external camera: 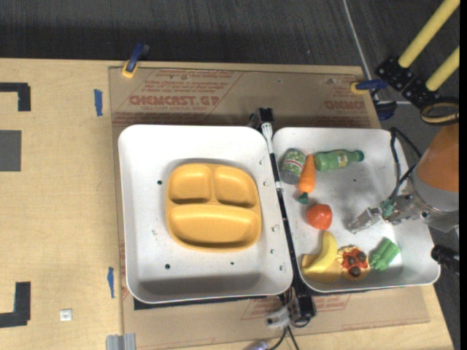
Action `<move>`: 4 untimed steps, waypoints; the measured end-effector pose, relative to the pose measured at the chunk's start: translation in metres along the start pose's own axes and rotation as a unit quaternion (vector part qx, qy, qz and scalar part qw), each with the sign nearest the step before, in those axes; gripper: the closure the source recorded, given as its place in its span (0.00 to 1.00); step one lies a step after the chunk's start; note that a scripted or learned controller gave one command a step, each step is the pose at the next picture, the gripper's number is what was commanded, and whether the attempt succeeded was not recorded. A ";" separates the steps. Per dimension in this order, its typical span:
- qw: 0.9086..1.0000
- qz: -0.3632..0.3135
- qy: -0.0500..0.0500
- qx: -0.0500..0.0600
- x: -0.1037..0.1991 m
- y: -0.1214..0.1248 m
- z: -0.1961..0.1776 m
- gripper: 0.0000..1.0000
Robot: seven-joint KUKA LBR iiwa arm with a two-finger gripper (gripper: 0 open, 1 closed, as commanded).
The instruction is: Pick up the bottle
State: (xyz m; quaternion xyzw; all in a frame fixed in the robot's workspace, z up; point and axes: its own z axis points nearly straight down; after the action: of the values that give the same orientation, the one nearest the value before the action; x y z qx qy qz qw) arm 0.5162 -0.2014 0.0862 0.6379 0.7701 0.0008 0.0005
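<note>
While the gripper (363, 220) hangs low over the right bin (408, 268), its fingers spread apart and holding nothing, the bottle (337, 159) lies on its side toward eleven o'clock (green, well apart from it). A carrot (307, 175) touches the bottle's base; a tomato (319, 216) sits at nine o'clock.

A robotics lab: left of the gripper (363, 219), two shallow white plastic bins (139, 195) sit on a taped, clamped cardboard-covered bench (58, 195).
</note>
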 end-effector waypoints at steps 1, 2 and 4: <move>0.990 -0.142 0.001 0.001 -0.003 -0.038 -0.026 0.00; 0.990 -0.142 0.000 0.000 -0.004 -0.037 -0.036 1.00; 0.851 -0.525 -0.004 -0.002 0.000 -0.034 -0.001 1.00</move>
State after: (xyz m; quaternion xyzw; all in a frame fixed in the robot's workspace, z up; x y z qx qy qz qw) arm 0.4823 -0.2080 0.0875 0.1382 0.9904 -0.0010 0.0051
